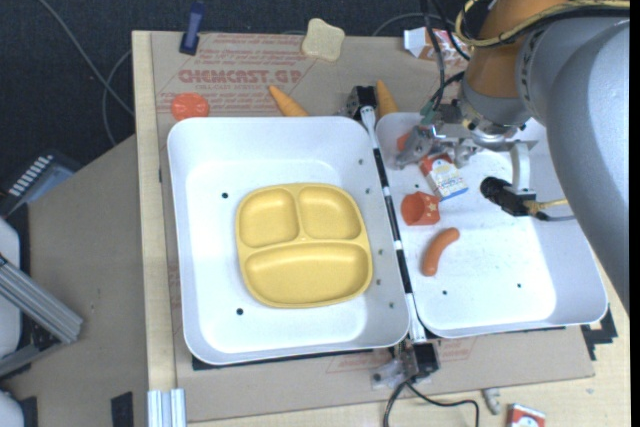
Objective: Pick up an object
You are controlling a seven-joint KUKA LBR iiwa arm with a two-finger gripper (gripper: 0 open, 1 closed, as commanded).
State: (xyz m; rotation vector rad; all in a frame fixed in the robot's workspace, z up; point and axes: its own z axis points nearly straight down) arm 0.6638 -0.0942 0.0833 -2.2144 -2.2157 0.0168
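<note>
Small carton, white with red and blue print, lies in right bin, upper centre-right of frame, tilted, long axis running upper-left to lower-right. It sits directly below my pincer, almost touching. Whether the pincer is open: cannot tell. Sausage lies lower, apart.

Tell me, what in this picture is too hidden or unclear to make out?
- Gripper in the camera view: the arm's wrist covers its fingers, so open or shut is unclear.
- Small carton under the gripper: its label is too small to read.
- Right bin: its far corner lies hidden beneath the arm.
- Red item by the gripper: partly covered, its shape is unclear.
- Box at the bottom edge: cut off.
</note>
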